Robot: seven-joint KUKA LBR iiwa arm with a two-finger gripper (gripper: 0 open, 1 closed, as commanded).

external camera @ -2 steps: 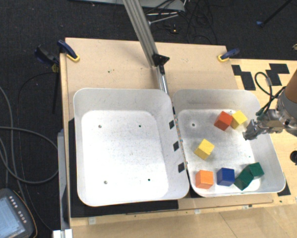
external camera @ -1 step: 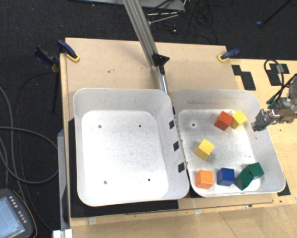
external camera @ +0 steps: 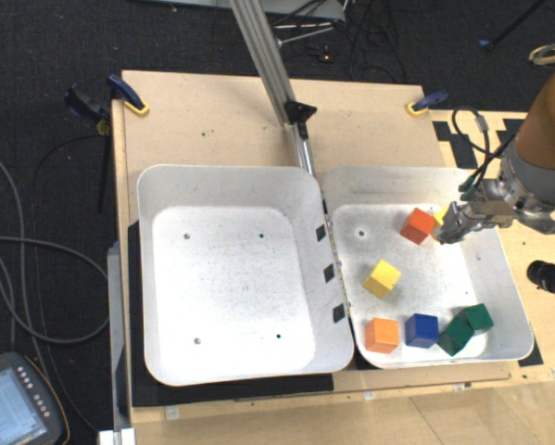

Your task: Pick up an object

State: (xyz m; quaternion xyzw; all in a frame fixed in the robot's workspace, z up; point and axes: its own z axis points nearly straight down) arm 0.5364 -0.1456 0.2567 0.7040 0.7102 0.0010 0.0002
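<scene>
- An orange-red cube point(external camera: 417, 226) lies tilted in the upper part of the right bin point(external camera: 499, 276), just left of the gripper point(external camera: 450, 224), and looks to be touching or almost touching its tip.
- A small yellow piece point(external camera: 438, 214) peeks out between that cube and the gripper; what it is cannot be told.
- The gripper hangs low over the right bin's upper right area; its jaws are dark and bunched together from this angle, so whether they are apart or closed cannot be told, and nothing is clearly seen between them.
- A yellow cube point(external camera: 383, 278) sits near the bin's middle, below and left of the orange-red cube.
- Along the bin's lower edge stand 4 blocks in a row: an orange cube point(external camera: 382, 335), a blue cube point(external camera: 422, 330), and 2 green blocks point(external camera: 466, 328) touching each other.
- The left bin point(external camera: 221, 276) lies beside it, their edges overlapping at the centre.
- The arm point(external camera: 541, 156) enters from the right, above a wooden bench point(external camera: 212, 128).
</scene>
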